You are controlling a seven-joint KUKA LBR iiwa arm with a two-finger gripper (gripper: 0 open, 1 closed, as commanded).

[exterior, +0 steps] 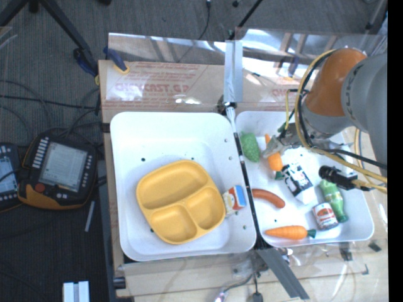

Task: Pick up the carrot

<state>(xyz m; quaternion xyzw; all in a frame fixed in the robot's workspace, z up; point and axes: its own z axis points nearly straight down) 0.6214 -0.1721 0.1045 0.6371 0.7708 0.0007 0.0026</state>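
Note:
The carrot [286,233] lies flat near the front edge of the right bin [359,231], orange with a green top pointing right. My gripper [276,145] hangs over the back left part of that bin, well behind the carrot. It sits just above a small round orange item [275,162]. Nothing of the carrot is near it.
The right bin also holds a green bumpy vegetable [250,146], a sausage [267,198], a white and black bottle [297,180], a green bottle [332,198] and a red can [325,217]. A yellow divided plate [179,201] lies in the left bin [157,131]. A small carton [236,197] rests at the divider.

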